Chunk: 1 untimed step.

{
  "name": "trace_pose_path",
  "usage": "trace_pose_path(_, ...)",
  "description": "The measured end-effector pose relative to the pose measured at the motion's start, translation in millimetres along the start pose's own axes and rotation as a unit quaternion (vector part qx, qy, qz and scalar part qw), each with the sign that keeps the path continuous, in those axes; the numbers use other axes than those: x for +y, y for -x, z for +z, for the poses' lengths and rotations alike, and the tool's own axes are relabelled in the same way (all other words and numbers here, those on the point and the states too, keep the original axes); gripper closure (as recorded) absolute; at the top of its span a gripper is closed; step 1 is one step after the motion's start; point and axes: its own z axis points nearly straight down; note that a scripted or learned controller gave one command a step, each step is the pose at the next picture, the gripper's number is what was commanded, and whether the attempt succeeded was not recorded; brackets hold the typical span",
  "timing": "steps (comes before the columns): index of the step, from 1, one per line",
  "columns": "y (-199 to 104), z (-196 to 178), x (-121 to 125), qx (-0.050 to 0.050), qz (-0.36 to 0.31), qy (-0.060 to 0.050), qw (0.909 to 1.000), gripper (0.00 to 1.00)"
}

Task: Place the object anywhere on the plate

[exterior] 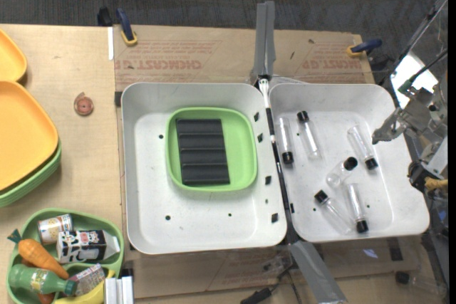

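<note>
A green square plate (245, 153) lies in the middle of the left bin (142, 174). A black ridged block (203, 151) rests on it. Several clear tubes with black caps lie loose in the right bin (399, 224), among them one tube (285, 141) by the left wall, one tube (361, 146) towards the right, and one tube (355, 205) near the front. My gripper (382, 133) hangs over the right bin's right side, just right of the tube at the right. Nothing shows in its grasp.
Cardboard (185, 57) lies under both bins. On the wooden bench at the left stand stacked orange and green plates (25, 146) and a green bowl (60, 260) of toy food. Clamps (127, 32) hold the cardboard's far edge.
</note>
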Motion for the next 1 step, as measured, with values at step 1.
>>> trace_pose_path(1,21.0,20.5,17.4,0.0,0.025,-0.001,0.9997,0.0)
